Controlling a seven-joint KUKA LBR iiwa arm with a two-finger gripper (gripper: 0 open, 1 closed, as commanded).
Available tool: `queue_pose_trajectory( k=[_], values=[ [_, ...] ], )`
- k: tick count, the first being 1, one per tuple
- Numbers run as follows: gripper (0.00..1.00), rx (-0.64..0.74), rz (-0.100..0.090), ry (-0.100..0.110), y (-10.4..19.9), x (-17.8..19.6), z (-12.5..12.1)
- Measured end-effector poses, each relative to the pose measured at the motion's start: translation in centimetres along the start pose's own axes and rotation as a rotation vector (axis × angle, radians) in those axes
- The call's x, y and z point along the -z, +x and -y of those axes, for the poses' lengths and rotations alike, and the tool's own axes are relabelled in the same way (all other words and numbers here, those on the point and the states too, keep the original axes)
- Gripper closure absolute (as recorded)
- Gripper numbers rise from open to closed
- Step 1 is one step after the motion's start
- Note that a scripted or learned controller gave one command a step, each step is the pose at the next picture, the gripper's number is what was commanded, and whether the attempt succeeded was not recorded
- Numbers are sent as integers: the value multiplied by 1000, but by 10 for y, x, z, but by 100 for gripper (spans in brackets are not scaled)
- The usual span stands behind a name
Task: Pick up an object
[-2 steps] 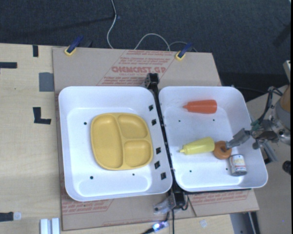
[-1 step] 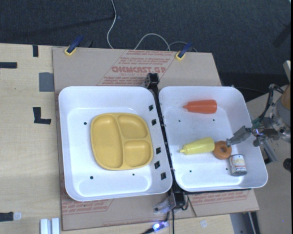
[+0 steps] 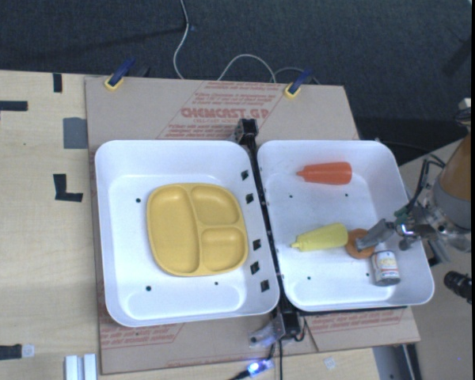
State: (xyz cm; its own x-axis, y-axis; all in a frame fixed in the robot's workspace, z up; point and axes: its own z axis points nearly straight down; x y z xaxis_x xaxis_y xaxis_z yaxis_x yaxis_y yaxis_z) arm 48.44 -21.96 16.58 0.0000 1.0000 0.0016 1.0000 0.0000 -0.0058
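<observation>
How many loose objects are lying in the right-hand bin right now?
4. An orange carrot near the far wall, a yellow bottle mid-bin, an orange-brown disc under the pincer, and a small can near the front corner. More may be hidden under the arm.

Reaching in from the right, grey arm with orange band (image 3: 461,182) bent low, two-finger gripper (image 3: 374,237) angled down and leftward, wrist tilted.

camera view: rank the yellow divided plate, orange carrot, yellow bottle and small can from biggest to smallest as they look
1. yellow divided plate, by far the largest
2. yellow bottle and orange carrot: too alike in length to rank
3. small can, smallest
</observation>
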Motion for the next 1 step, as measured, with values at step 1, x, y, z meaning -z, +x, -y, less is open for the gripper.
queue_pose_trajectory(
  k=[1],
  values=[
    [0,1,8,-13,6,-46,-10]
  ],
)
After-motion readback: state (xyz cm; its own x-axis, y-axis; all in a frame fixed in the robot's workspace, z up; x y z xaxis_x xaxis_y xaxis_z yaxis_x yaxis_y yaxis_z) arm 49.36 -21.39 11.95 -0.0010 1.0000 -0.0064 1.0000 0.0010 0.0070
